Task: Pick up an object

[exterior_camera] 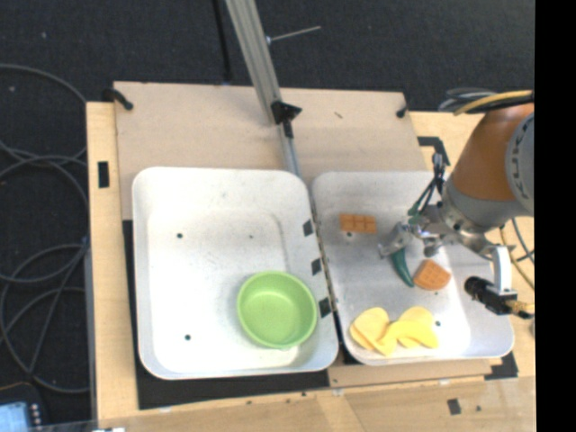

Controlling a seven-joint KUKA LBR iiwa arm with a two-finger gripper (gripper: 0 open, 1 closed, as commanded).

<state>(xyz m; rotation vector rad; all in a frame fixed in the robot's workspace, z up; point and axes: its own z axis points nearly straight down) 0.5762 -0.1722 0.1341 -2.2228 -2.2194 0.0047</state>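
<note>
Both bins sit side by side; gripper [402, 250] hovers low by the right bin's [378, 196] edge beside an orange block [432, 275], fingers' state unclear, apparently lining up a grab.

Two shallow white plastic bins [180, 205] side by side on a pale wooden bench [207, 124]. Behind them, a slanted grey aluminium rail [252, 43] — black cables [36, 241] at left on dark floor.

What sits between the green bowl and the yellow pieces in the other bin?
In the camera view, just the two bins' adjoining rims lie between the green bowl and the yellow pieces.
</note>
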